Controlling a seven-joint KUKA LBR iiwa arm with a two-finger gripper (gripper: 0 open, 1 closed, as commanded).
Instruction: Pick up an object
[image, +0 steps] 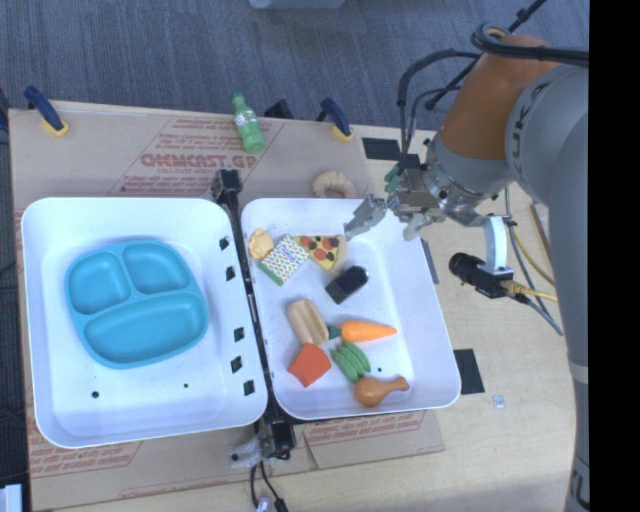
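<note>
Gripper (388, 215) sits over the upper right corner of the right-hand shallow white bin (428, 330), fingers splayed apart with nothing between them that I can make out; the view is soft here, so I call it open and empty with some reserve.

Candidate objects all lie in that right bin. Nearest the fingers: a small black block (346, 284) and a flat pizza-slice toy (324, 248), just beside each other. Further down: an orange plastic carrot (366, 331), a red cube (309, 366), a tan bread-roll toy (306, 321), a green ridged vegetable piece (351, 361) and a brown drumstick toy (379, 388).

My judgement: the black block is the best pick, since it stands proud and has bare floor on its right side. I would centre over it, turn the wrist to span its short side, and descend straight. The pizza slice looks too flat to pinch.

Surroundings: the left white bin (40, 330) holds a blue divided tray (135, 300). Bins rest on brown cardboard (180, 155) clamped to the bench; a green bottle (247, 123) and a beige ring (333, 184) lie beyond the bins.
</note>
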